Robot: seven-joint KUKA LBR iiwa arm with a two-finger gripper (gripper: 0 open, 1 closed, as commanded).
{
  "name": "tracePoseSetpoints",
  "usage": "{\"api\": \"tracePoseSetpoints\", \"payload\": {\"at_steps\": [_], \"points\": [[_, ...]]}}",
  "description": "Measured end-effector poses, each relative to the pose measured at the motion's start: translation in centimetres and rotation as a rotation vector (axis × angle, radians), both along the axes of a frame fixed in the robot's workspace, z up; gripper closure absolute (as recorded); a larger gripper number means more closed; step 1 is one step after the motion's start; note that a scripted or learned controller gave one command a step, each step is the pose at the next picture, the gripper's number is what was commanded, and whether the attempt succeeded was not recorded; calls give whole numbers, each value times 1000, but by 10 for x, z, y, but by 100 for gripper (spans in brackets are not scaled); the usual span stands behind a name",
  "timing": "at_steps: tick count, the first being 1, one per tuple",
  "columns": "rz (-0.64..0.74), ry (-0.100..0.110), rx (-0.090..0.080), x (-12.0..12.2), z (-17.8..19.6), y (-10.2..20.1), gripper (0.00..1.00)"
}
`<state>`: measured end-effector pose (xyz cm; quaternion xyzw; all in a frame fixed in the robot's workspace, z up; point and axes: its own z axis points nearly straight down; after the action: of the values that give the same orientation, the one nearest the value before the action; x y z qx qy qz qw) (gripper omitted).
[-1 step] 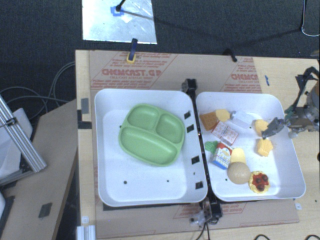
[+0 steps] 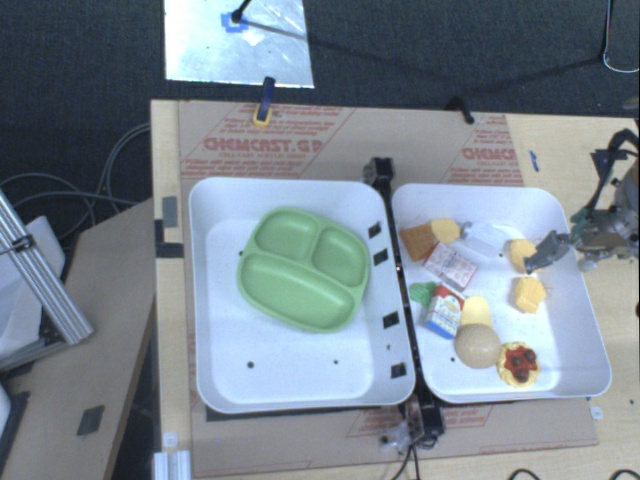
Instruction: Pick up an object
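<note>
The gripper [image 2: 548,251] hangs at the right bin's [image 2: 578,313] right edge, among yellow pieces [image 2: 528,293]; its grasp I cannot tell. A green tray [image 2: 303,269] fills the left bin [image 2: 215,298].

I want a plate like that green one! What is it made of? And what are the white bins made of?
The green plate looks like plastic: one even colour, soft rounded edges, three moulded sections, and a dull sheen rather than a shiny glaze. The white bins also look like plastic, probably thin and moulded: smooth walls, rounded corners, and a slight gloss. The picture cannot settle either for sure.
</note>
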<state>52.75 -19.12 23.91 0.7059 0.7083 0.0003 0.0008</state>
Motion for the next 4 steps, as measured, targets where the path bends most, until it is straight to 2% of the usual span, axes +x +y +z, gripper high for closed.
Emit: {"api": "tracePoseSetpoints", "payload": {"at_steps": [1,3,4], "points": [[-3,4,2,-7,-55,-7,0],[-3,4,2,-8,-149,-3,0],[-3,-2,0,-6,-136,-4,100]]}}
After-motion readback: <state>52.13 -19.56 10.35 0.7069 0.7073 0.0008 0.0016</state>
